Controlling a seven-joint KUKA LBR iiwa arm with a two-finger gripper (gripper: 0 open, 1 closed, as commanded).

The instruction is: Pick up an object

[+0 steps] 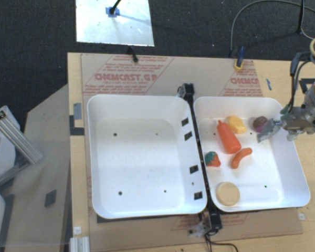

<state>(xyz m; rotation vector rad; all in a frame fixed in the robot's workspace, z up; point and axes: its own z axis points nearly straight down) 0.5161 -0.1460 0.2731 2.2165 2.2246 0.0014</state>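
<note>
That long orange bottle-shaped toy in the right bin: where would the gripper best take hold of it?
Probably across the middle of the orange bottle, from straight above. It lies flat and slanted, its long sides mostly free; the yellow toy crowds its top end. The gripper is off to its right.

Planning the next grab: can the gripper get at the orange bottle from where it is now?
Probably yes. The gripper hangs over the right bin, and the orange bottle lies uncovered, though the yellow piece touches it.

I see in the right bin (296,190): orange bottle (228,136) lying slantwise, yellow piece (237,124), sausage (241,157), purple item (260,123), tan disc (228,193) (near front wall).
</note>
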